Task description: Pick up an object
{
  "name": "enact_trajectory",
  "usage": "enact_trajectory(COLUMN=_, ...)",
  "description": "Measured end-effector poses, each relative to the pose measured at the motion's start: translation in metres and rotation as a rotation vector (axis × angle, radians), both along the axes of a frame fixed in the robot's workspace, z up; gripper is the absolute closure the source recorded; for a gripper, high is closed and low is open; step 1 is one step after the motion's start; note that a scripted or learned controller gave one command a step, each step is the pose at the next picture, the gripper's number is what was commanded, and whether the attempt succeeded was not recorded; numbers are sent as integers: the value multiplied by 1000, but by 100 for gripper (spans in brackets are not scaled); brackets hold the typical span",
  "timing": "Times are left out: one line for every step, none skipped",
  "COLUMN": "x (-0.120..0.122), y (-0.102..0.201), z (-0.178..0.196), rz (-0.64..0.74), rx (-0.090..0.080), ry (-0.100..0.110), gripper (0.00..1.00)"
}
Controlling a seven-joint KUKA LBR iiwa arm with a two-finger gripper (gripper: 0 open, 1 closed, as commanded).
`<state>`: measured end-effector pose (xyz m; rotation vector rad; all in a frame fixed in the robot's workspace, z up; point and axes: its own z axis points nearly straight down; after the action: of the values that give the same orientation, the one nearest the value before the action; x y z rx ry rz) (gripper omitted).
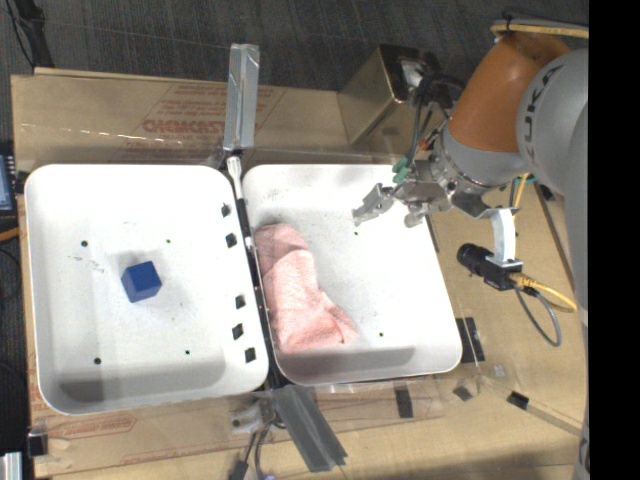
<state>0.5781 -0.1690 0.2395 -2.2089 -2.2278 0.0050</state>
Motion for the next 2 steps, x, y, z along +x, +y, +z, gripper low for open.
enact_trajectory(x=-19, y=64, z=-148, rz=-11, rx=0, ry=-3, gripper=0)
enact_trajectory(x=-65, y=54, z=-148, rz=168, rx=1, ry=-4, gripper=0)
